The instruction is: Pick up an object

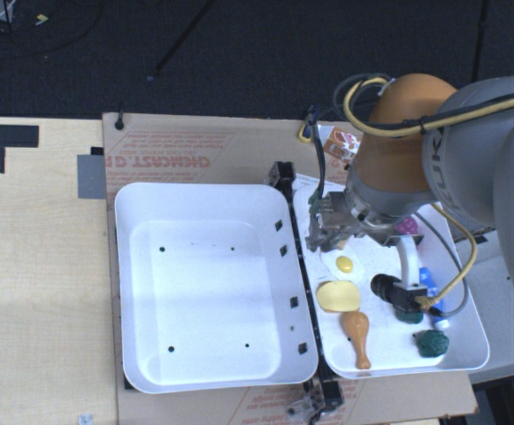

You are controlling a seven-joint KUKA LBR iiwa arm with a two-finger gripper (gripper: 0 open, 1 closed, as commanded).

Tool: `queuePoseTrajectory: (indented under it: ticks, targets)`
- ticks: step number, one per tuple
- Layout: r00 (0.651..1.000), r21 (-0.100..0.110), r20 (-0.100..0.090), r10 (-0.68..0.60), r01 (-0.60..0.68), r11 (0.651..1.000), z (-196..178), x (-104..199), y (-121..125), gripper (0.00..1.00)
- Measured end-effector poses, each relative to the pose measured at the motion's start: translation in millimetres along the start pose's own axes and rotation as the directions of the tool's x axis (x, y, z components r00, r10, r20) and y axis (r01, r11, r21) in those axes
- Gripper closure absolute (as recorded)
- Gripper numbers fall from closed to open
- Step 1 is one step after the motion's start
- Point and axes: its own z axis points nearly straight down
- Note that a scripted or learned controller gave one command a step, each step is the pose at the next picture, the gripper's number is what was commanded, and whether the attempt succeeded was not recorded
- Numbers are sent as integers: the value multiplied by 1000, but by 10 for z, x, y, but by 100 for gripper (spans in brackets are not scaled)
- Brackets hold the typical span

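My gripper (327, 235) hangs low over the upper left part of the right bin (469, 357), close to the wall between the bins. Just below and right of it lies a small round yellow piece (344, 264). Further down are a larger pale yellow lump (338, 296) and a tan drumstick (358, 336). A green lump (432, 343) sits in the bin's lower right corner, with a blue thing (428, 281) above it. A pink thing (408, 227) peeks out under the wrist. The arm hides the upper part of this bin.
The left bin (137, 237) stands beside the right one, with black clips along the shared wall (294, 264). An orange and white packet (340, 143) shows at the right bin's far edge. Brown cardboard (195, 153) lies under both bins.
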Motion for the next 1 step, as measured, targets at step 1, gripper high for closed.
queuePoseTrajectory:
  ticks: [1]
  targets:
    - [1000, 8, 3, 7, -8, 1000, -323, 217, 426, 100]
